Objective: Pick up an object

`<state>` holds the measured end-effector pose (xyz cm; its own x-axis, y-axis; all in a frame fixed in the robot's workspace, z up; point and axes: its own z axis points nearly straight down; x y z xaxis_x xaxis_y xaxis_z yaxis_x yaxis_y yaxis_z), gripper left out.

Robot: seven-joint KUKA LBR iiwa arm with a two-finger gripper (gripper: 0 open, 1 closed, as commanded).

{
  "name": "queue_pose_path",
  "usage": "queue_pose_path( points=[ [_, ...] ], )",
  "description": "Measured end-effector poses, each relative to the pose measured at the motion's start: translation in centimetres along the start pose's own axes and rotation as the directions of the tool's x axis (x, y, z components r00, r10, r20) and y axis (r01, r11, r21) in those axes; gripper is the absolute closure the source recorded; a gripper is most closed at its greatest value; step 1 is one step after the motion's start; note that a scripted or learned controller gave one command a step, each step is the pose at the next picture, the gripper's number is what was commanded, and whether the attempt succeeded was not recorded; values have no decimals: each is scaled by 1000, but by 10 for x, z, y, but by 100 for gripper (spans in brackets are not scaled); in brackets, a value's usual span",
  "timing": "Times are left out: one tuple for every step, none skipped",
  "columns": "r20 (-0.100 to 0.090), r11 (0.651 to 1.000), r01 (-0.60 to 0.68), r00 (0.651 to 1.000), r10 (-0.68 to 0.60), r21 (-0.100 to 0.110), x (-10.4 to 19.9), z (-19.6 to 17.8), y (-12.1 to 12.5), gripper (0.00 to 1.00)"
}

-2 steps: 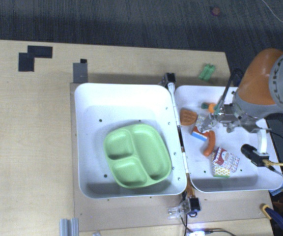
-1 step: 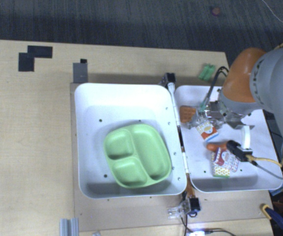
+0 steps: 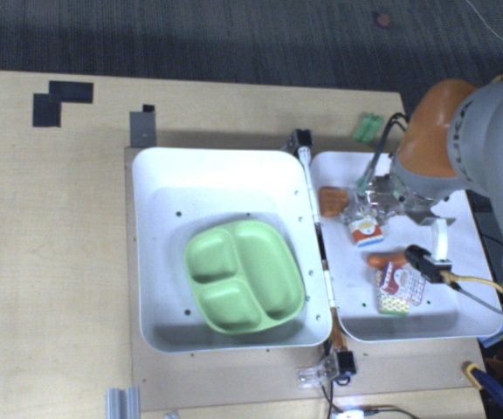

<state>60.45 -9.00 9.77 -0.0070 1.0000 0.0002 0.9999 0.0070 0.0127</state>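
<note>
While you look down, the big arm (image 3: 461, 138) leans over the right bin (image 3: 474, 317), and its gripper (image 3: 375, 201) hangs just above the little white carton (image 3: 366, 231) (I cannot tell its grip).

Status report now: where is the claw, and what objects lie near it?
Claw low in right bin, above small carton. Brown item beside it. Red packet nearer front. Green tray in left bin.
</note>
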Motion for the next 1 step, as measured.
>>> queue_pose_path(
  points=[
    [-1,1000,-2,1000,2,8,27,-100,-59,100]
  ],
)
